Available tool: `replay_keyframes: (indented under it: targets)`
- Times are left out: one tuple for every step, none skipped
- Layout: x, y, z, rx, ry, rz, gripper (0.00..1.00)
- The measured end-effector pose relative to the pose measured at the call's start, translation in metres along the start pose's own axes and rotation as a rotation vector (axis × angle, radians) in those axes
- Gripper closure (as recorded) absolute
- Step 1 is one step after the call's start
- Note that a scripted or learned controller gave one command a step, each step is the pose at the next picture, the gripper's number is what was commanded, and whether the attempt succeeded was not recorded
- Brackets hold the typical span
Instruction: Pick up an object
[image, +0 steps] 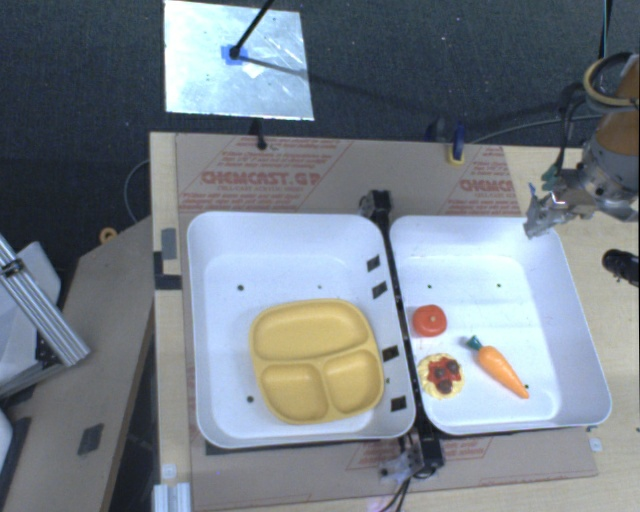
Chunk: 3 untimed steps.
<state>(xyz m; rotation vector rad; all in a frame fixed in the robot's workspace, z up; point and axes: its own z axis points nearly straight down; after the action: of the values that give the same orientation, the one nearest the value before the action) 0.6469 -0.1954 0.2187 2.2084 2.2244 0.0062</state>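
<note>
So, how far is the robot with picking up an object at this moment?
Nothing looks done yet. The tomato, the carrot and the small pizza toy lie in the right bin, and the yellow divided plate sits in the left bin. The hand is above the right bin's far right corner, apart from all of them. Choosing a thing, going down, grasping and lifting are all left.

In the right bin (560, 290) the far half lay bare, while tomato (430, 320), pizza (442, 374) and carrot (498, 367) crowded its near part, with gaps between them.
</note>
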Motion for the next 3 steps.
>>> replay_keyframes:
  targets:
    - [0.0, 0.002, -0.054, 0.001, 0.0, 0.0, 1.0]
    - [0.048, 0.003, -0.044, 0.006, 0.003, -0.002, 1.0]
    - [0.096, -0.002, -0.049, 0.006, 0.003, -0.003, 1.0]
